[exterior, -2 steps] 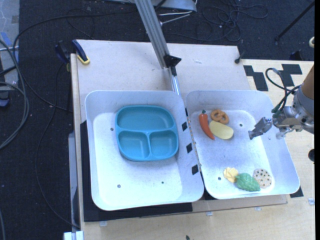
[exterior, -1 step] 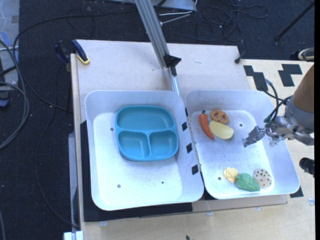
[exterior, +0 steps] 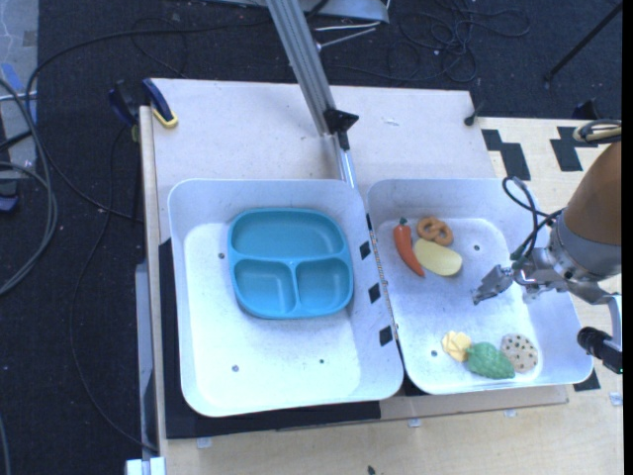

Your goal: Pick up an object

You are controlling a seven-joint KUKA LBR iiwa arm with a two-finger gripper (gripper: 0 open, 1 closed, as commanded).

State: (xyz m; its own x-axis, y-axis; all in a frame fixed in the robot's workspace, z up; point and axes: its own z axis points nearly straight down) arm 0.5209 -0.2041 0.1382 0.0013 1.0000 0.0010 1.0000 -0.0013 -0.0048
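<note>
Toy food pieces lie in the right bin [exterior: 391,201] while the gripper [exterior: 492,287] hangs over bare floor among them.

We see a carrot [exterior: 406,248], pretzel [exterior: 434,230] and yellow potato-shaped piece [exterior: 439,259] clustered at the far end, with a green leafy piece [exterior: 490,360], small yellow piece [exterior: 455,344] and cookie [exterior: 518,351] near the front edge. We see nothing between the fingers, which look slightly parted. A blue divided tray [exterior: 291,262] sits in the left bin [exterior: 198,364].
</note>
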